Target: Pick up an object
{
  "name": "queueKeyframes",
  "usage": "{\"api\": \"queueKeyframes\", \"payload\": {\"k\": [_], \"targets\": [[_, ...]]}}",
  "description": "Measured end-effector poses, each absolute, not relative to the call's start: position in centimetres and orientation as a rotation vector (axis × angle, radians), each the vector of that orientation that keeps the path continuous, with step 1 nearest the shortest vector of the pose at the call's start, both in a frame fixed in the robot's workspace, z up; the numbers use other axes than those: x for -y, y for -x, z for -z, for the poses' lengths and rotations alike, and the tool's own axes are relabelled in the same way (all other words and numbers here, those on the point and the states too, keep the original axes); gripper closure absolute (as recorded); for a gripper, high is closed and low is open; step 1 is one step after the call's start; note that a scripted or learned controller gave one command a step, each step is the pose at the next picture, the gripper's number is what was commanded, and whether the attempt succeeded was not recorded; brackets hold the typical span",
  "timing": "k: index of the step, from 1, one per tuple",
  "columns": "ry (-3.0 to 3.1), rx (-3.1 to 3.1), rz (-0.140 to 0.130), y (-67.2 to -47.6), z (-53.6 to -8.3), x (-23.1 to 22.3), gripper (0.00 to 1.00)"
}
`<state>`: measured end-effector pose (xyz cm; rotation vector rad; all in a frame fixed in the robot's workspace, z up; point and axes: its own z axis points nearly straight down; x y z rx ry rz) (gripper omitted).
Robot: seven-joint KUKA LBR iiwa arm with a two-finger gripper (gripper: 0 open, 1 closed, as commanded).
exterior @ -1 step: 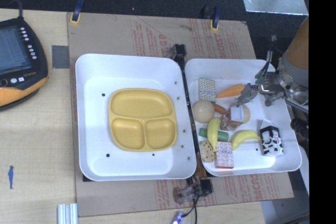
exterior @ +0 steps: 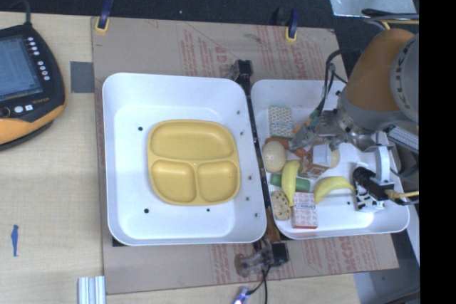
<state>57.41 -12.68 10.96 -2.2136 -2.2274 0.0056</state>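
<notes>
Objects [exterior: 306, 169] for picking all lie crowded in the right bin [exterior: 388, 224]: two bananas, one [exterior: 290, 179] beside a pale round thing [exterior: 273, 154] and one [exterior: 333, 186] further right, a red-and-white box [exterior: 305, 211], a cracker [exterior: 280, 205] and a patterned packet [exterior: 280, 121]. The pincer [exterior: 314, 132] hangs low over the upper middle of the heap, close to a brown box [exterior: 313, 166]; I cannot tell whether it is open or shut, and nothing is seen in its hold. The step looks to be the approach. To do it well, aim for a piece with free sides, such as the right banana, which lies apart from the others. Come straight down, close across its narrow width, then lift slowly. The packed middle risks catching two things or nudging neighbours.
</notes>
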Motion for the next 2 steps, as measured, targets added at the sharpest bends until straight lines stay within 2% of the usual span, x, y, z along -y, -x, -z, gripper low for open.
{"api": "queueKeyframes", "payload": {"k": [1, 2], "targets": [[2.213, 2.229, -0.006, -59.2, -9.2, 10.1, 0.00], [2.214, 2.225, -0.004, -61.9, -9.2, 10.6, 0.00]]}}
